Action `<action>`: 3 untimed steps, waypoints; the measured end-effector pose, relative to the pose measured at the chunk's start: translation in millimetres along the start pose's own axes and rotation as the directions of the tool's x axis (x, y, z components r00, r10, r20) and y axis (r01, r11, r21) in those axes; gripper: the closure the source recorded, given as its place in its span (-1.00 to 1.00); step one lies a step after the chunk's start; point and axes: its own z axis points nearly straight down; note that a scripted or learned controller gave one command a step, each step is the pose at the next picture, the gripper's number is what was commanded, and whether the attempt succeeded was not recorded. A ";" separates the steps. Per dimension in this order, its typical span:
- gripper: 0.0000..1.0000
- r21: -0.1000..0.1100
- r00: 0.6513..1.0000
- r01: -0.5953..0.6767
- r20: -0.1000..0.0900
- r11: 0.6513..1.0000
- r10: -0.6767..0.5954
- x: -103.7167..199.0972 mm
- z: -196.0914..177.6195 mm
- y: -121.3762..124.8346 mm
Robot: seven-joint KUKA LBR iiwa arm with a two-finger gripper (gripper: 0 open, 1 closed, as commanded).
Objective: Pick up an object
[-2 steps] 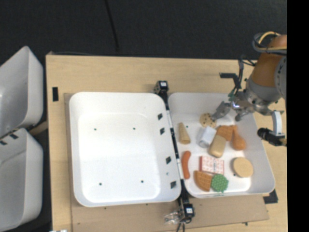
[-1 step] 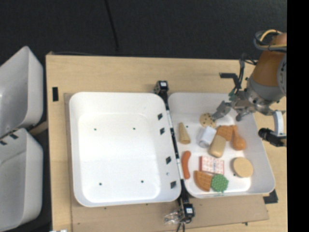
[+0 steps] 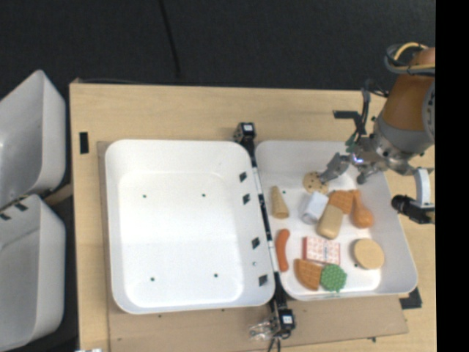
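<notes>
Left of the right bin sits its twin, the left bin, both on a pale wood tabletop with dark floor behind. Right bin's got toy food: a cookie up top, a carrot by its left wall. The hand hovers just right of the cookie, fingers spread, holding nothing.

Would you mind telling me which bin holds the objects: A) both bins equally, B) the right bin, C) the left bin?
B: the objects, such as the green ball and the carrot, all lie in the right bin, beneath the gripper.
</notes>
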 end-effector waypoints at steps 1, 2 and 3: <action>-1.00 0.000 1.000 0.000 -0.002 1.000 0.000 12.2 -14.7 -14.4; -1.00 0.003 1.000 -0.001 -0.001 1.000 0.001 19.8 -31.6 -17.2; -1.00 -0.001 1.000 0.007 -0.006 1.000 -0.007 81.0 -72.9 -81.0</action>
